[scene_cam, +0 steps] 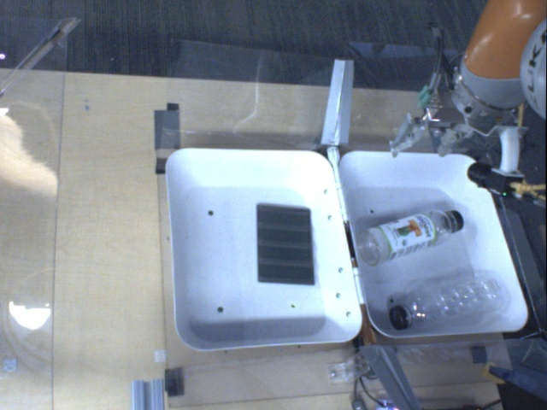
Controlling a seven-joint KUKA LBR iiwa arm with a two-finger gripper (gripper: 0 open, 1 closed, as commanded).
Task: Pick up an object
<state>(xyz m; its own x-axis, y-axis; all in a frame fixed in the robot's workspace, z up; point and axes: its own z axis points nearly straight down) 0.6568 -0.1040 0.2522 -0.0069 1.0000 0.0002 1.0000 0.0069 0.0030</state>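
Pale wood bench [94, 254] carries two white bins side by side, and the gripper [425, 132] hangs over the far edge of the right bin [376, 178], near that bin's far right corner, its fingers spread apart and holding nothing. Closest to it, in the middle of that bin, lies a clear labelled bottle [410, 233] on its side, dark cap toward the bin's right wall. Along the near edge lies a second clear bottle [444, 301], ribbed and hard to make out (its black cap points toward the divider). The left bin [197, 186] holds a dark ribbed pad [285, 243]. A good try would likely centre over the labelled bottle's body, turn the fingers across its width, then descend fully before closing, since round plastic may roll away.
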